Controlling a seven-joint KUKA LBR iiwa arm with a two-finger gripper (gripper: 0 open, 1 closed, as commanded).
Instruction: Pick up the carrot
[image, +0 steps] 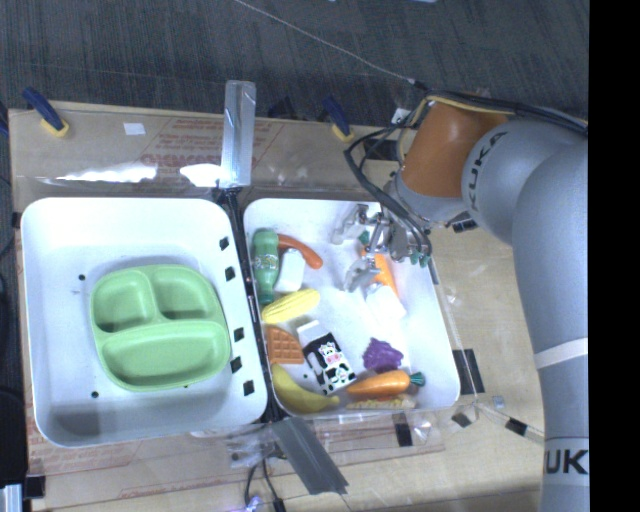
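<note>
Far left: shallow white plastic bin (40, 300), holding a light green three-compartment plastic plate (155, 325) near its middle. Between the two bins, at the far edge, an upright grey metal post (238, 135).

Next, the second shallow white bin (445, 345), crowded along its left side. Against the left wall, a dark green bottle (264, 262), roughly upright in the view. Just right of its top, a curved reddish-orange sausage-shaped piece (302, 250), with a small white block (290, 272) beneath it. Below those, a yellow corn cob (290, 304) lying at a slant, then a tan waffle square (282, 345) and a yellow banana (300, 393) curving along the near wall. Beside the waffle, a black-and-white cow-patterned carton (330, 363).

Further right, a purple grape cluster (382, 354). Just below it, lying flat near the near wall, the orange carrot with a green tip (380, 383), tip pointing right, well apart from the tool.

Up in the right bin's far half, the metal two-finger gripper (375, 255), with a small orange tapered piece (386, 272) right at it. Cannot tell how far open, nor whether that piece is gripped or merely beside it.

Rightmost, the grey arm with its orange band (445, 150).
</note>
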